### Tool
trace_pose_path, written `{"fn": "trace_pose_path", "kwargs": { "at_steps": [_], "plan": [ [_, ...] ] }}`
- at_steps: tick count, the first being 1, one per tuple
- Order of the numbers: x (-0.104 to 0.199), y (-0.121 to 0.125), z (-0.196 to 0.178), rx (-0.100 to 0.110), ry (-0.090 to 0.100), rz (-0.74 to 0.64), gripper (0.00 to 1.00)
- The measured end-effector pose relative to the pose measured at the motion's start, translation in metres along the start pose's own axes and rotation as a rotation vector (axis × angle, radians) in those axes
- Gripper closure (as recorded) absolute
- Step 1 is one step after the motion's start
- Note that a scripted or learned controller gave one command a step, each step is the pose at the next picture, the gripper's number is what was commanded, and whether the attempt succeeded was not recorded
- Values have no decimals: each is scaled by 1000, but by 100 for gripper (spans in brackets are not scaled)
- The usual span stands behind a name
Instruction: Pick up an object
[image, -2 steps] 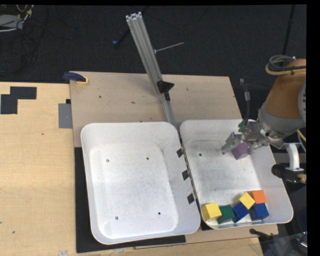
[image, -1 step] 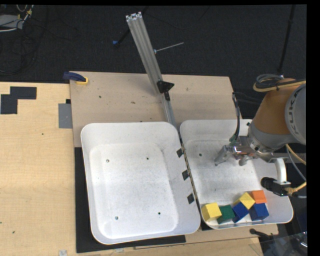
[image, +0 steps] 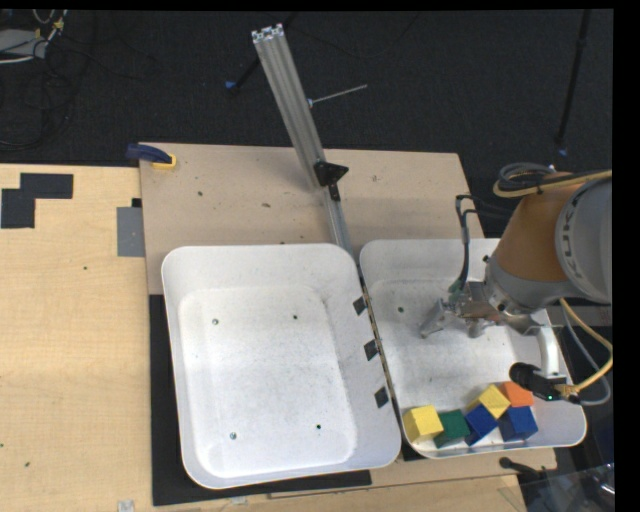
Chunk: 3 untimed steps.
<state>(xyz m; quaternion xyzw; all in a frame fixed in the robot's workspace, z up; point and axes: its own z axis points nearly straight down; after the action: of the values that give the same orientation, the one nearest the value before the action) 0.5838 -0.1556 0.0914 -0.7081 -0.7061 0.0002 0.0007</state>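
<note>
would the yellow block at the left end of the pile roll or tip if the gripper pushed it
The yellow block looks cube-shaped and flat-faced, so it would probably slide, not roll. It looks rigid. The green block sits against it, so a push might shift both.

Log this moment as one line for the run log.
arm: over right white bin | gripper: above bare bin floor, nothing held | coloured blocks: clustered in near right corner, untouched | pick: not yet done
</note>
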Motion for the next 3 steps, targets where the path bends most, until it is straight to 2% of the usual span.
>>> {"fn": "trace_pose_path", "kwargs": {
  "at_steps": [1,2,3],
  "plan": [
    [-1,0,-10,1,1,6,100],
    [-3,-1,-73,-5,-1,2,100],
    [-11,-5,-119,-4,-2,5,100]
  ]
}}
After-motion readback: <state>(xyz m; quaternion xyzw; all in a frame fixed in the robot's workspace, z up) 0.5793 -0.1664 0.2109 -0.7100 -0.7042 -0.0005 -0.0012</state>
